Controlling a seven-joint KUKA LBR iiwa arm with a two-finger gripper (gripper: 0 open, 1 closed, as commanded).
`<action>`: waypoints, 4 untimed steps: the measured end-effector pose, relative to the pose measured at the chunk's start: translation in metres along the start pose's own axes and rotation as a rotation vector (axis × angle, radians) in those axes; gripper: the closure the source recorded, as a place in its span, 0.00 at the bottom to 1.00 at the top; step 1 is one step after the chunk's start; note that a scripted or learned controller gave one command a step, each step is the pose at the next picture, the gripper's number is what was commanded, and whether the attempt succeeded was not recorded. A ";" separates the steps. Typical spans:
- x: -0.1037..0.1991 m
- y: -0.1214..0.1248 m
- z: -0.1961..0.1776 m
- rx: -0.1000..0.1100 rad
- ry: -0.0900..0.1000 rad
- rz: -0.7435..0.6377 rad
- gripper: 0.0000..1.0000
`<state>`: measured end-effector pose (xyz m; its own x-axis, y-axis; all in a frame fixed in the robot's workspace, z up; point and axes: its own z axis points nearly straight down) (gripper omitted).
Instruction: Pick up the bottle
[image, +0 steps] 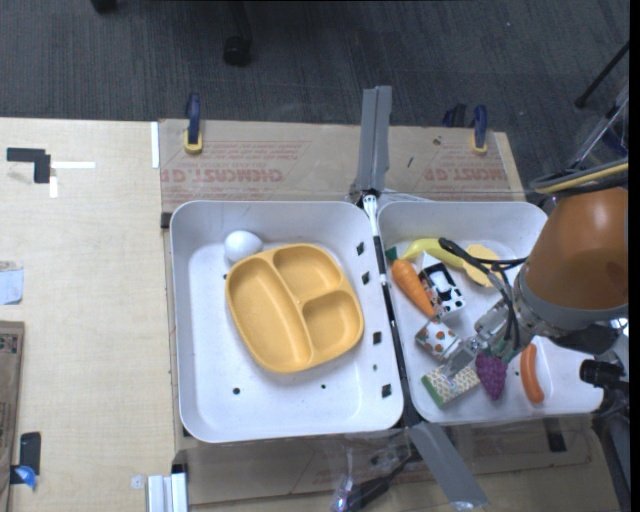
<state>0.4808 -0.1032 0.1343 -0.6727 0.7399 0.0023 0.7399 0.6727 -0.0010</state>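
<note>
Still early, by my judgement. In the left bin (190, 330) lie a yellow plate (295, 305) and a white ball (242, 243). Red print on the cardboard (270, 160) behind is upside down and too blurred to read. In the right bin (570, 400), the bottle (438, 280), probably the white-and-black item beside the carrot (410, 287), lies unlifted. The gripper (468, 352) hangs nearby over a patterned packet (448, 384); whether it is open or closed I cannot tell.

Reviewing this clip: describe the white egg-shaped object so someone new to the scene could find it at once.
Start at the left bin, the one holding the yellow divided plate. Just beyond the plate's far left edge, near the bin's back corner, lies the egg. It is small, round and plain white, unlike the colourful toys crowding the right bin.
</note>
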 end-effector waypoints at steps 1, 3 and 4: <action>-0.037 -0.033 -0.200 -0.002 -0.005 0.043 0.00; 0.039 0.031 -0.056 0.000 -0.001 0.190 0.00; 0.037 0.031 -0.065 -0.001 -0.003 0.195 1.00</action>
<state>0.4788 -0.0550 0.1996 -0.5169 0.8560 -0.0007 0.8560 0.5169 -0.0006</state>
